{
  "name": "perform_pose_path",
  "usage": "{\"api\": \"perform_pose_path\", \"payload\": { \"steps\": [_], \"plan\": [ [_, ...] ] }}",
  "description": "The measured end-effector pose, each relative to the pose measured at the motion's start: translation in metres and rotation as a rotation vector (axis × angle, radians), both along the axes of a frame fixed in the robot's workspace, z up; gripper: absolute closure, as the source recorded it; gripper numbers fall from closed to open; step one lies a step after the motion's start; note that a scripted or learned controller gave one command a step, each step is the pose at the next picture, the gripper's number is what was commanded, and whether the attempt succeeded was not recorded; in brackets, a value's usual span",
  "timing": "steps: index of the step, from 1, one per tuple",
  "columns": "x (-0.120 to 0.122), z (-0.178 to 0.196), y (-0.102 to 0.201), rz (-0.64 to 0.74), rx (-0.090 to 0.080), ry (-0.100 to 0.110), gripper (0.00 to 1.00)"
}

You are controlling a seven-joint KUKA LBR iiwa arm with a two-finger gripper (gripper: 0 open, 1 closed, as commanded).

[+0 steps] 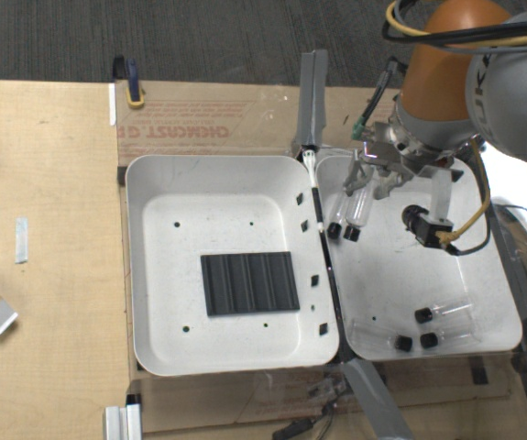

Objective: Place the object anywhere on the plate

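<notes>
bench [52, 154] | 2 bins [226, 181] | 1 dark ribbed plate [248, 282] | 1 claw [343, 232]

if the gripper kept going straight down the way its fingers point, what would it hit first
Probably the bare white floor of the right bin. The gripper points down near that bin's left wall, nothing visibly beneath it, though depth is hard to judge.

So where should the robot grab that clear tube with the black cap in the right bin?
Probably the middle of the clear tube, coming straight down from above. It lies flat on the floor of the right bin and looks long and thin, so a pinch across its narrow width should fit best.
</notes>
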State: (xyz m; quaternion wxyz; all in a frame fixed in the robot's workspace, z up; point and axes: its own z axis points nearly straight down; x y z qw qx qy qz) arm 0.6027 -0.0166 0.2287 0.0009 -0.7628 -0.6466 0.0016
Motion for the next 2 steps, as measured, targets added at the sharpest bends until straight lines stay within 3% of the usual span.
{"api": "perform_pose_path", "payload": {
  "steps": [1, 2],
  "plan": [
    [-0.074, 0.008, 0.054, 0.117, 0.000, 0.001, 1.00],
    [-0.108, -0.039, 0.096, -0.039, -0.001, 0.002, 1.00]
  ]
}}
